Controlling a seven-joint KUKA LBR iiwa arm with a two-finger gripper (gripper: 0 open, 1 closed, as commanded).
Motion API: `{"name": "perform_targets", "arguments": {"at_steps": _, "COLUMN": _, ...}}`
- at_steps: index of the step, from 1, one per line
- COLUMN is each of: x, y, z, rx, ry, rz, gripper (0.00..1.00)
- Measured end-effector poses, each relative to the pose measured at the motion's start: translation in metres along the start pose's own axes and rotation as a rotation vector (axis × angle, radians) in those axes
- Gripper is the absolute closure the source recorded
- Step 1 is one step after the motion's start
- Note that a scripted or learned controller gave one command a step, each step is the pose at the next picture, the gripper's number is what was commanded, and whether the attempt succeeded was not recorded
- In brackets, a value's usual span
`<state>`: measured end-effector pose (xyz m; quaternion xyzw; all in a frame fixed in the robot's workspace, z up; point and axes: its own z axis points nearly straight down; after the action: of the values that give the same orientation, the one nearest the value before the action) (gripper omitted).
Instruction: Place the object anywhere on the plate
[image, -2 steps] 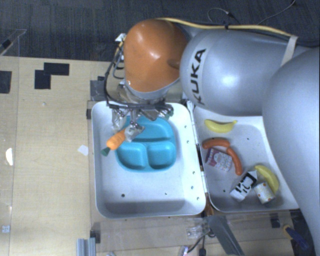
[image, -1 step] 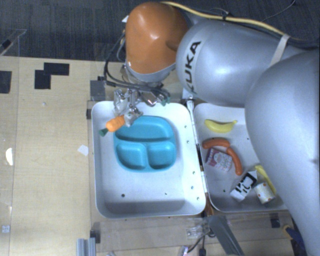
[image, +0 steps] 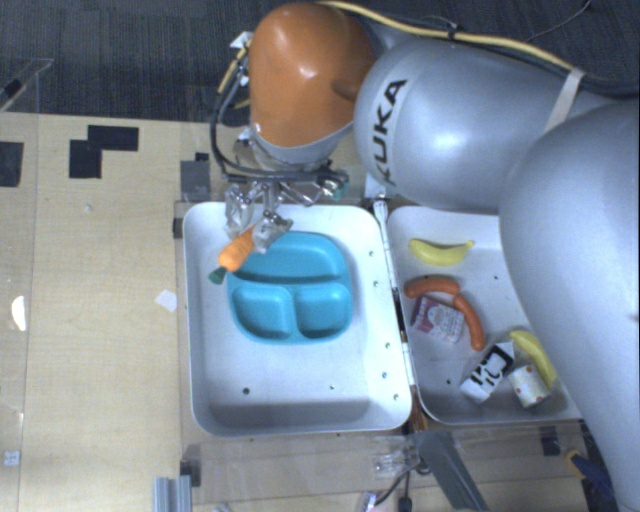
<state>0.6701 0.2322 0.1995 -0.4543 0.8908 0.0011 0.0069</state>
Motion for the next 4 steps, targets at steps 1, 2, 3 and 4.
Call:
{"name": "perform_targets", "arguments": {"at_steps": 1, "x": 0.013, "y": -0.010, "z": -0.061, "rx": 0.000, "ry": 0.000, "rz": 0.077, "gripper": 1.00}}
{"name": "perform_targets", "arguments": {"at_steps": 2, "x": 0.001, "y": 0.000, "z": -0.010, "rx": -0.001, "ry": 0.002, "rz": 0.118, "gripper": 1.00}}
{"name": "perform_targets", "arguments": {"at_steps": 3, "x": 0.032, "y": -0.012, "z": -0.024, "rx": 0.000, "ry": 0.002, "rz": -0.123, "gripper": 1.00}}
{"name": "perform_targets", "arguments": {"at_steps": 4, "x": 0.013, "y": -0.002, "z": 0.001, "rx": -0.003, "ry": 0.001, "rz": -0.480, "gripper": 1.00}}
